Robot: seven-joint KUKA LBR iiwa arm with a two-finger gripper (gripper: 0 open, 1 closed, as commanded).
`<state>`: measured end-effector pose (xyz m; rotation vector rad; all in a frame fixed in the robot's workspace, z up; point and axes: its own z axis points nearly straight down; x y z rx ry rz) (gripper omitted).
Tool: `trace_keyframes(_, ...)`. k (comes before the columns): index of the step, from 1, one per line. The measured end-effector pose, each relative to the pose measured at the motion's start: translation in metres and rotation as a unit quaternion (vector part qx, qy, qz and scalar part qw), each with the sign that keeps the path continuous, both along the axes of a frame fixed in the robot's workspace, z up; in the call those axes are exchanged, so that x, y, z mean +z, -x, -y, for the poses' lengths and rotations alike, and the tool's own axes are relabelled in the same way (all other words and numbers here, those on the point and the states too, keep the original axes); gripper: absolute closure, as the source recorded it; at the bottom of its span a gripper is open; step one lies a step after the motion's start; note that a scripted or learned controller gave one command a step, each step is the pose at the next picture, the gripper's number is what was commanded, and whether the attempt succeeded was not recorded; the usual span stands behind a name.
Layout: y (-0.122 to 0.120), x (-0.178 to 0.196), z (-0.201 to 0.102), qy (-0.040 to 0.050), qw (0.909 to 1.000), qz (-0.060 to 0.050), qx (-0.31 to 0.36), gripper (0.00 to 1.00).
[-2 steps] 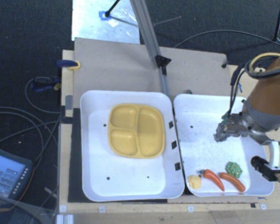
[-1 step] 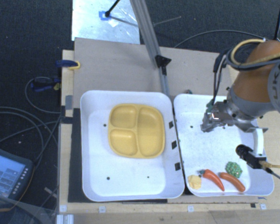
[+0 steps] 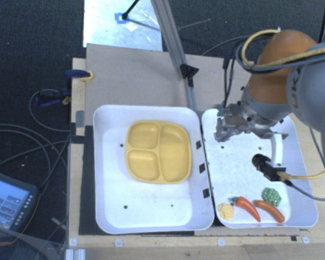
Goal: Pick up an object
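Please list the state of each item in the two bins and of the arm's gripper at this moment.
yellow divided plate: lying flat in the left bin, its compartments bare.
yellow toy piece: resting at the right bin's near edge.
orange carrot-like toy: lying loose beside it.
orange sausage-like toy: lying loose.
green broccoli-like toy: resting loose.
gripper: over the right bin's far end, apart from the toys.

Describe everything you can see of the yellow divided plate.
The yellow plate is a rounded square that looks like matte plastic, moulded into three compartments: two smaller ones on one side and one longer one on the other. It lies flat, right way up and turned slightly askew, on the floor of the left bin, nearer its far wall. Only the bin's floor touches it.
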<state>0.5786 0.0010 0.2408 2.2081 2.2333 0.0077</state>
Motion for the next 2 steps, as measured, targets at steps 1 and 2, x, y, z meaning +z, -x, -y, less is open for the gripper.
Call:
trace_keyframes(1,-0.027,0.006,-0.041,0.0003,1.0,0.0,0.0,1.0)
trace_keyframes(2,-0.048,-0.008,-0.084,0.0007,1.0,-0.001,-0.001,1.0)
